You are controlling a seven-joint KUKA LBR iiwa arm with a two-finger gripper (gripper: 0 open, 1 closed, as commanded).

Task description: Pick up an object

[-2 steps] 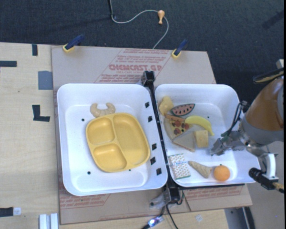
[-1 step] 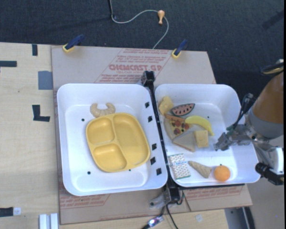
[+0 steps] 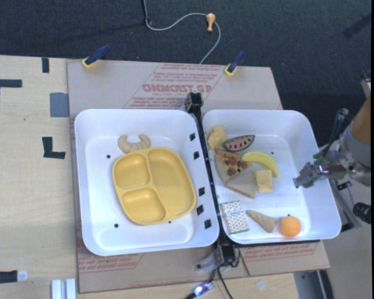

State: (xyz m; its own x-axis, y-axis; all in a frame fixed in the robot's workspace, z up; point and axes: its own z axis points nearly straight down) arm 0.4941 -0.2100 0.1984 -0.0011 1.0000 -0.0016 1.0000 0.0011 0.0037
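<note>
While fingers (image 3: 297, 180) hover, grip unclear | orange ball (image 3: 290, 227) just below, apart

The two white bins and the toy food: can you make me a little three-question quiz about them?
1. True or false: the yellow divided tray lies in the left bin.
2. Which sits nearest the right bin's front right corner: A) banana B) orange ball C) watermelon slice?
3. Fill in: the gripper hovers at the right bin's ____ rim.

Key: 1 true; 2 B; 3 right.
</note>
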